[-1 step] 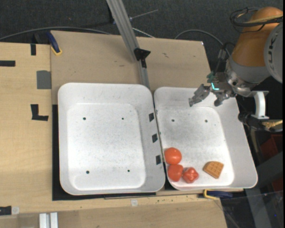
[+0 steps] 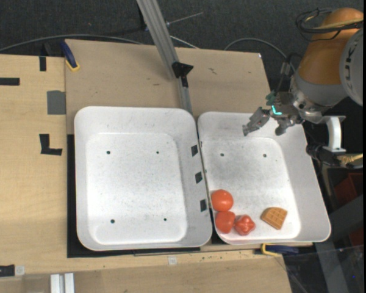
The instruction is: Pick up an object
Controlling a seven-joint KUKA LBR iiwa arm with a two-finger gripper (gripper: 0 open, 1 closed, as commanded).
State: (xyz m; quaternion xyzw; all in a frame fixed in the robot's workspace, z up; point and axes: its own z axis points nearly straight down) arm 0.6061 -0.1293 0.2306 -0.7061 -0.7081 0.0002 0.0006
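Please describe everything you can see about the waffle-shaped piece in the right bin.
The waffle piece is small, tan-orange and roughly square, with a faint grid pattern on top. It looks like a plastic toy. It lies flat on the floor of the right bin, in the near corner, slightly turned. Nothing touches it: the red pepper sits apart on its left, and the hand hovers at the bin's far side.

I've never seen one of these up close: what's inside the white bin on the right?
The right bin holds three red-orange round pieces and a tan waffle-like piece near its front edge. The gripper hangs over its far edge, covering some rim.
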